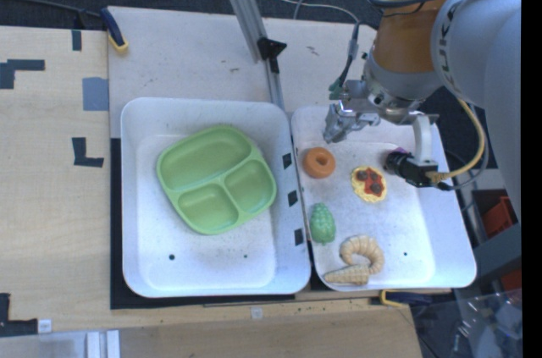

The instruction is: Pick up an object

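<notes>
A pale, ridged croissant (362, 253) lies nearest, close to the front wall of the right bin (449, 263), with a tan waffle cone (347, 275) touching its lower left side. Just behind them a small green, bumpy vegetable piece (322, 223) rests against the bin's left wall. Further back sits a little round pizza (369, 184), yellow with red and dark toppings, and to its left an orange doughnut (318, 162) with a darker hole in its middle. The gripper (334, 131) hangs just above and behind the doughnut, its metal tips pointing down with nothing between them; whether they stand apart or together cannot be told. In the left bin (135, 246) lies a green plate (216, 177) with three compartments, tilted diagonally.
</notes>
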`<state>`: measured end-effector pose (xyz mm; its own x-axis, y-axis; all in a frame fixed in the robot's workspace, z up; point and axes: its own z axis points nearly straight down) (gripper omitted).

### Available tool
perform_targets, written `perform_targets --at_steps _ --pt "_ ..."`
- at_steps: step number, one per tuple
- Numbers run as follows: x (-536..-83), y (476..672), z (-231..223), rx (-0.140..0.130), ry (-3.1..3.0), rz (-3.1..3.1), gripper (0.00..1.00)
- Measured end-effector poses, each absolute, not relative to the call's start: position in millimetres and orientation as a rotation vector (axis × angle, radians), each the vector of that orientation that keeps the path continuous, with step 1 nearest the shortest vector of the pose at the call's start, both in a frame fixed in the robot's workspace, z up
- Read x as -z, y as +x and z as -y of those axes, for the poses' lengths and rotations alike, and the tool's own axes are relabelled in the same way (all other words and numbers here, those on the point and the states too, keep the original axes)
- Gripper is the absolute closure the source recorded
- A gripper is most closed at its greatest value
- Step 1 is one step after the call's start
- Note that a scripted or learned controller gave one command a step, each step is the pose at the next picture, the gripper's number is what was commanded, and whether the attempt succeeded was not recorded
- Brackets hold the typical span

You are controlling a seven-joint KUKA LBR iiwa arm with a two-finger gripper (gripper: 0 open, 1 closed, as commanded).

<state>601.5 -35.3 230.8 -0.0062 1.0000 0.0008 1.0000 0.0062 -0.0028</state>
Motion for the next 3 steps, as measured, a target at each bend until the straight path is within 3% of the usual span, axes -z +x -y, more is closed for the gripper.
perform_targets --at_steps 2,3 --pt "-236.5 621.5 -76.5 0.000 -2.211 2.229 1.00" --pt "-220.1 610.4 -98.2 -0.006 -2.216 2.224 1.00"
